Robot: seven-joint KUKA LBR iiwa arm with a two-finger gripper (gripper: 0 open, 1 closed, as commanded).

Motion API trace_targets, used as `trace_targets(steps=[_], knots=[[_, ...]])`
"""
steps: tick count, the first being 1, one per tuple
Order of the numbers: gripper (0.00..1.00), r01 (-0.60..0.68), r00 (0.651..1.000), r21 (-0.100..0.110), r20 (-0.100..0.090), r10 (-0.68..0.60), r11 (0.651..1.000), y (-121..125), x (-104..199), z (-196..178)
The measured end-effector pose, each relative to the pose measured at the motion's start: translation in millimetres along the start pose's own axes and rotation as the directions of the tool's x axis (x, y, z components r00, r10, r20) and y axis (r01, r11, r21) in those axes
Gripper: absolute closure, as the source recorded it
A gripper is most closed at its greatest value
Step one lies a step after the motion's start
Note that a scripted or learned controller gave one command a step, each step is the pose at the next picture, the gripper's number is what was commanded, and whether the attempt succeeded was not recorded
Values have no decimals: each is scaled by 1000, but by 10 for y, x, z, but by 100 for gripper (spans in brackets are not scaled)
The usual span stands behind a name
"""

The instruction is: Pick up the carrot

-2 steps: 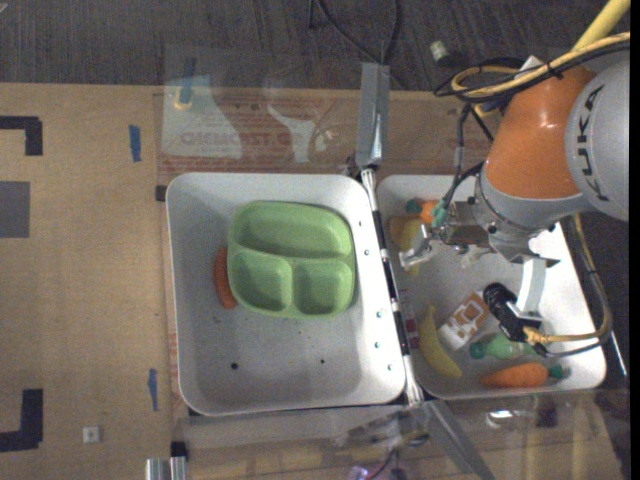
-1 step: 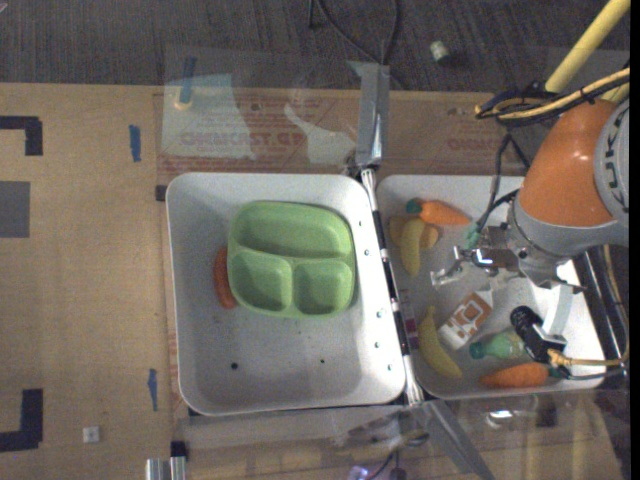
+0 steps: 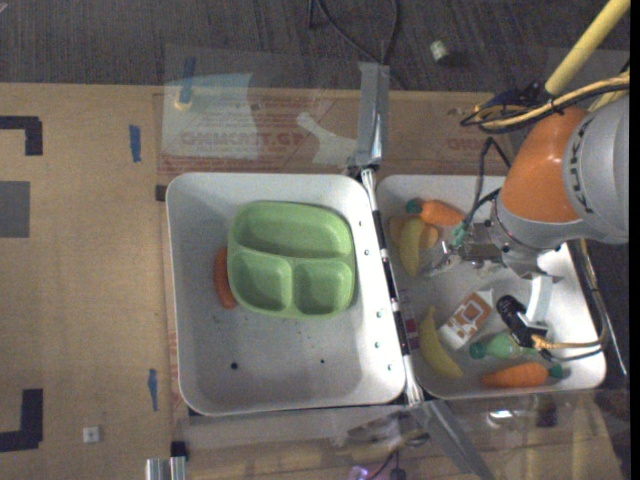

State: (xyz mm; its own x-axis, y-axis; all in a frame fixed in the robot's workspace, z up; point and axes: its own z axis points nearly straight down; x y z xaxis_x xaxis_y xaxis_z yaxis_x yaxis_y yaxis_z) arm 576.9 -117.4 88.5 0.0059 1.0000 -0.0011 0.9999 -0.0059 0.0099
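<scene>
Camera view | orange tapered carrot (image 3: pixel 517 375) at right bin's (image 3: pixel 585 298) near wall, beside green bottle (image 3: pixel 497 348) | two-finger gripper (image 3: pixel 441 258) above the bin, well apart from the carrot, finger state can't be told | second carrot (image 3: pixel 440 212) at far wall | green divided plastic tray (image 3: pixel 292 258) in left bin (image 3: pixel 190 298)

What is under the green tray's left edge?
An orange thing pokes out from under the tray in the left bin. The tray covers the rest of it.
</scene>
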Motion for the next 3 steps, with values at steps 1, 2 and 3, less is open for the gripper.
trace_targets(steps=[1,2,3], knots=[[0,168,986,7,-2,-168,986,16,288,-969],[0,93,996,9,-1,-93,996,840,-48,-41],[100,97,995,7,1,-97,995,855,-30,-158]])
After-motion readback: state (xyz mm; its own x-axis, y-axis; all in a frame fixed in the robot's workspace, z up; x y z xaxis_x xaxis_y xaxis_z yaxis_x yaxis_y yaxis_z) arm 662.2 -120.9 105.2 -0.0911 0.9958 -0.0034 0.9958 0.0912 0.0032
